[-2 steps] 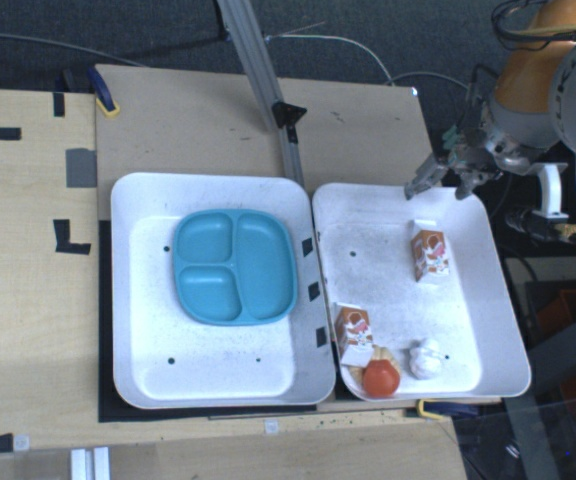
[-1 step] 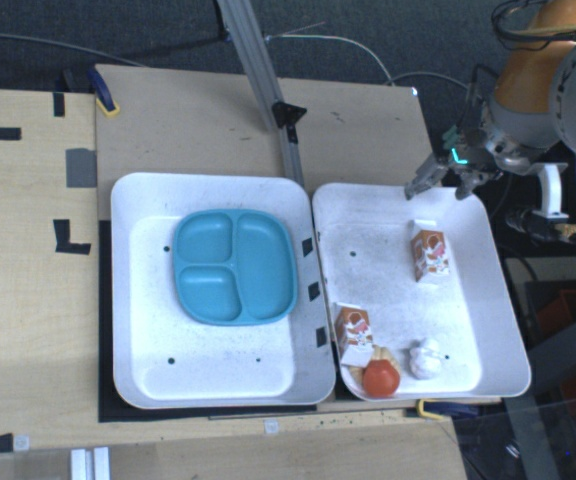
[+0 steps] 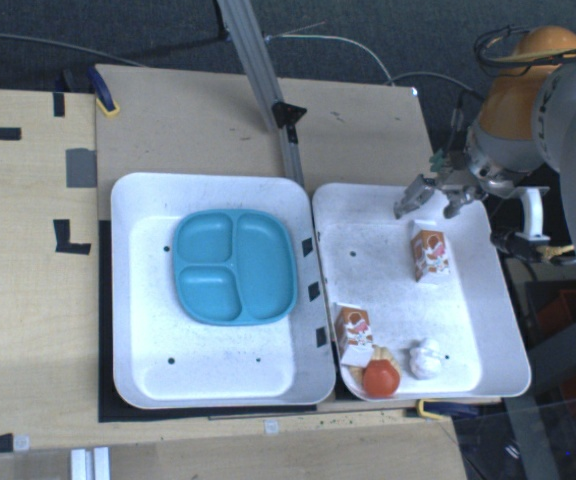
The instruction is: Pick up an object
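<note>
At the far left the counter is pale wood marked with short black tape strips and a grey patch. A tan board lies further in, under the bins, with a blue-and-yellow clamp at its upper left corner. Dark carpet runs along the top, crossed by thin cables, and a grey metal rail slants down from the top edge to the seam between the bins.

The left bin holds a turquoise divided plate, lying flat near its upper middle.

In the right bin, a small carton lies against the left wall near the front. Just beside it, at the front rim, sits a red tomato-like toy, and next to that a small white object. A second small carton with a brown-and-white print lies in the upper right part of the bin.

Above that carton, at the bin's back right corner, hangs the gripper, its fingers spread apart with nothing between them. The grey arm with its orange band enters from the right.
</note>
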